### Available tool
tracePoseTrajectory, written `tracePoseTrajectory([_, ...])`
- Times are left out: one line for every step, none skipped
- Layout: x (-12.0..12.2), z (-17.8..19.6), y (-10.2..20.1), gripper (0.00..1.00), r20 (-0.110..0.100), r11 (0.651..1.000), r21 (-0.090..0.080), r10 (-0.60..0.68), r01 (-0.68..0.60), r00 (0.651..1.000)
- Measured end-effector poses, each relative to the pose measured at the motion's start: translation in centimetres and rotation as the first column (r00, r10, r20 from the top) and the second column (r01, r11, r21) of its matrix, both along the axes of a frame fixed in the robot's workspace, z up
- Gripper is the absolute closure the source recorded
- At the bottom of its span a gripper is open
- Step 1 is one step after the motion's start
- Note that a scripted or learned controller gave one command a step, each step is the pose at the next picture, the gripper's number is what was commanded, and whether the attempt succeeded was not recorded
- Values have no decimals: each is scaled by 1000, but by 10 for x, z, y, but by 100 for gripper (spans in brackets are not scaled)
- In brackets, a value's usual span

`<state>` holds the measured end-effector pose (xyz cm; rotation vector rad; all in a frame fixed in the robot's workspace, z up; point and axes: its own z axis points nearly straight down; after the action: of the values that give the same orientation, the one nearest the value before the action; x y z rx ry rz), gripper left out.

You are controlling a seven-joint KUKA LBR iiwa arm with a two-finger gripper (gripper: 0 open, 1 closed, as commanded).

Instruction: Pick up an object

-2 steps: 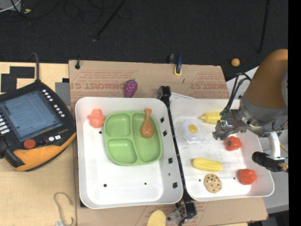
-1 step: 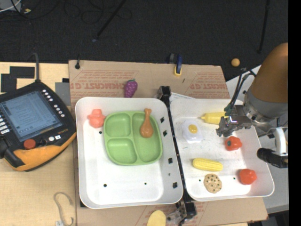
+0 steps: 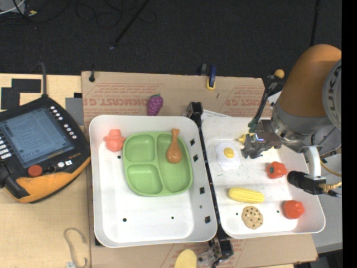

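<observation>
A yellow lemon (image 3: pixel 186 258) lies on the bench's near edge; the gripper (image 3: pixel 254 145) hovers beside the fried egg (image 3: pixel 227 153) (jaws' state unclear).

the left bin (image 3: pixel 111 216) has open floor along its near side; the green tray (image 3: pixel 156 169) fills its middle. the right bin's (image 3: pixel 312 225) toys crowd its near half.
</observation>
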<state>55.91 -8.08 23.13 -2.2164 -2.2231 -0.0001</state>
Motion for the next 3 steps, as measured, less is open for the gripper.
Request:
tracePoseTrajectory([8, -1, 60, 100, 0, 1000, 1, 2, -2, 1000])
tracePoseTrajectory([26, -15, 95, 100, 0, 1000, -1, -1, 1, 1000])
tracePoseTrajectory([19, 3, 99, 100, 0, 1000, -1, -3, 3, 1000])
